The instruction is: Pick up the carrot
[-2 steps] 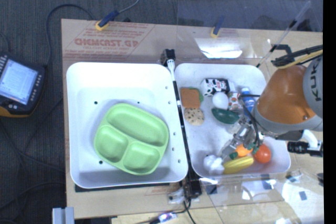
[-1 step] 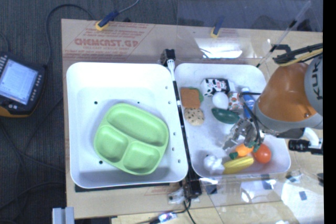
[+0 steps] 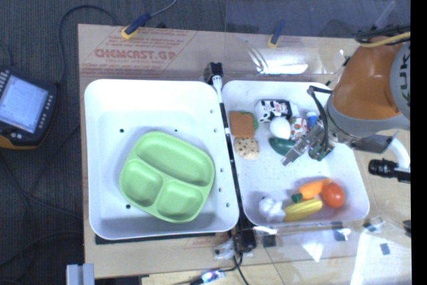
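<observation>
Biggest risk I see: the carrot is jammed in the right bin's near corner, touching the tomato and sitting just above the banana. Coming down there, the gripper could grab or shove a neighbour instead. Right now it hangs above the carrot, near mid-bin. Can't tell whether the fingers are open, and nothing visible is held between them.

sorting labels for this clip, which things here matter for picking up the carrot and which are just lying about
In the job:
- carrot, right bin's near end
- tool, above that bin
- right bin

Lying about:
- tomato
- banana
- cookie
- toast
- green divided plate, left bin
</observation>
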You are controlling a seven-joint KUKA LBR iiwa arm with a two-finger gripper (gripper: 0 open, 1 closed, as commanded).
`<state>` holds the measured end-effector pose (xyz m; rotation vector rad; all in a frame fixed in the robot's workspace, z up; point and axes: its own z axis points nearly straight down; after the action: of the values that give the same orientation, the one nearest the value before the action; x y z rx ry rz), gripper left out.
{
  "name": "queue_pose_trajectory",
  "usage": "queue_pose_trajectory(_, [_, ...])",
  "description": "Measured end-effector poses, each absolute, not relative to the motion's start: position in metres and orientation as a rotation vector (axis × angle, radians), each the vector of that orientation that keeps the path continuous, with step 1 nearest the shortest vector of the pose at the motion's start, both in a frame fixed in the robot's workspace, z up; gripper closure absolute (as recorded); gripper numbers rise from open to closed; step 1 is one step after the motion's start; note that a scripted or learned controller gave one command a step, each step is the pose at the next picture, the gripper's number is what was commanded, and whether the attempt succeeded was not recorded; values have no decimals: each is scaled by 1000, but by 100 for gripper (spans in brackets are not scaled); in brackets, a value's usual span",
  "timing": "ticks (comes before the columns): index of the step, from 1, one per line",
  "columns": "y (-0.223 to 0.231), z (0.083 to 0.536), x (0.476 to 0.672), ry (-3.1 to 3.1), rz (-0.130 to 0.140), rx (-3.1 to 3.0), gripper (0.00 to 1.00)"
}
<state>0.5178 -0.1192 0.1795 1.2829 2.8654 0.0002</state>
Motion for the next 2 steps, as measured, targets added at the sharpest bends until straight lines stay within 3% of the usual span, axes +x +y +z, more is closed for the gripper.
queue_pose_trajectory(1, [-120, 178, 516, 2869, -3, 1285, 0])
queue_pose_trajectory(2, [-161, 98, 483, 2911, -3, 1196, 0])
